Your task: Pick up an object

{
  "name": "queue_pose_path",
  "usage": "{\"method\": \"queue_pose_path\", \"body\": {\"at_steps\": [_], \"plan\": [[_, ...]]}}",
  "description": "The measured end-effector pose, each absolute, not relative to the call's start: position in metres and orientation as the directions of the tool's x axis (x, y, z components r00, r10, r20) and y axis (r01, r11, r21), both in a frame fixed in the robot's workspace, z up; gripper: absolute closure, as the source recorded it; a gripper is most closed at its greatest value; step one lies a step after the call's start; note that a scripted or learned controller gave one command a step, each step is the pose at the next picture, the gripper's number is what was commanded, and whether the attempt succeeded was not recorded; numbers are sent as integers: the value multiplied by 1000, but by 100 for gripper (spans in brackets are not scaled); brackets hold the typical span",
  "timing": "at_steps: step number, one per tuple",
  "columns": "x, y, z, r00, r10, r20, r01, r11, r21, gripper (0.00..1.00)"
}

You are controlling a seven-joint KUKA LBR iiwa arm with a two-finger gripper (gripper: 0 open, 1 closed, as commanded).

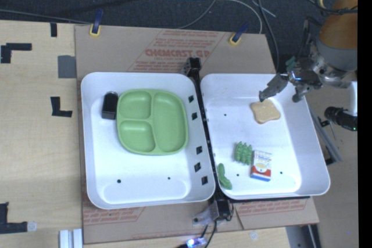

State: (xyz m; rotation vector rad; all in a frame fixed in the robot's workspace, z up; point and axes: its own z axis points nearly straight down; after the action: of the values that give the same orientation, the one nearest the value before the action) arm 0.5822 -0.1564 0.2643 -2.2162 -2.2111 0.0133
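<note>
tool [286, 89] splayed wide, gripping nothing, above the toast [265, 112]; arm [340, 26] cut off

Arm [340, 20] cut off by the top-right corner, upper links out of frame. Gripper [285, 87] small and blurry; no call on contact with the tan slice [266, 112]. Print on the small carton [262, 165] too small to read. Black block [110, 105] just left of the green tray [153, 122]: too blurred to identify. Cardboard lettering [174, 55] partly hidden under the bins.
</note>
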Motion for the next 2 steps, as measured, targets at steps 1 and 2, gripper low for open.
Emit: {"method": "queue_pose_path", "body": {"at_steps": [1, 2], "plan": [[584, -156, 272, -1, 1000, 0, 1000, 1, -1, 0], [581, -154, 229, -1, 1000, -1, 1000, 1, -3, 0]]}}
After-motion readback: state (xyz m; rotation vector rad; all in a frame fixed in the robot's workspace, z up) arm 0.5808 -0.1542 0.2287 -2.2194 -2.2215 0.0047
